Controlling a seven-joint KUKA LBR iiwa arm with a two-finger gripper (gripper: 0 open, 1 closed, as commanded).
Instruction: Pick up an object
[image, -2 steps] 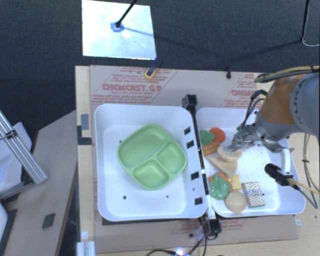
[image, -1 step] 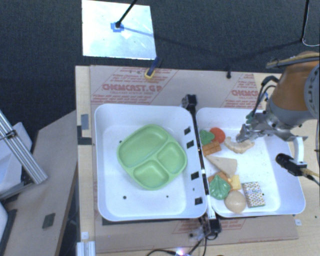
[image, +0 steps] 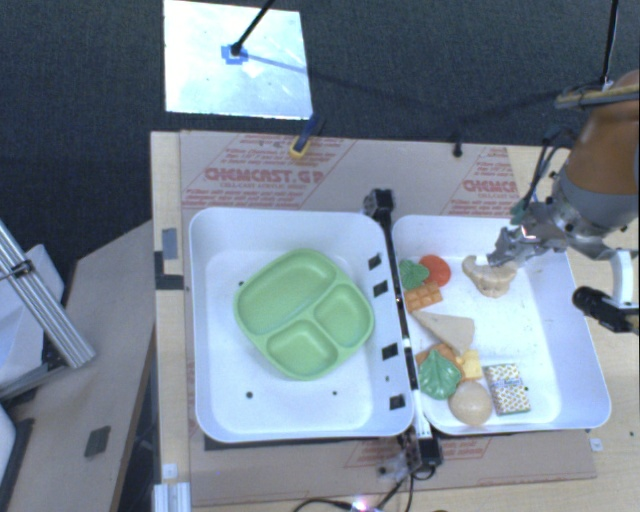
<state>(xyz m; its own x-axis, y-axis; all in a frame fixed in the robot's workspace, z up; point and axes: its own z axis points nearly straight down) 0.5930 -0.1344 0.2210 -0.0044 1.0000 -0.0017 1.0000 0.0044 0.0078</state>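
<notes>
The beige lumpy object (image: 489, 278) lies in the upper part of the right bin (image: 560, 330), near its back wall, apart from the other pieces. It looks like a small moulded toy food, so it is probably light and stiff, with a rounded, uneven surface that could slip out of a pinch; taking it across its narrower middle seems the safest hold. The tool (image: 507, 246) sits just above and touching or nearly touching the object's upper right edge. Whether it is open or closed cannot be told, and nothing shows the object being held.

To the left in the same bin lie an orange-red round piece (image: 436, 268) and a green and orange piece (image: 420, 287). Below them are a pale wedge (image: 447, 327), a green leafy piece (image: 439, 372), a tan egg-shaped piece (image: 470, 403) and a small patterned box (image: 507, 388) whose print is too small to read.

The left bin (image: 215, 400) holds a green divided plate (image: 303, 313). Under both bins a cardboard sheet (image: 265, 170) on the table carries red lettering that seems to read "CHEMCAST GP", mirrored and blurred.
</notes>
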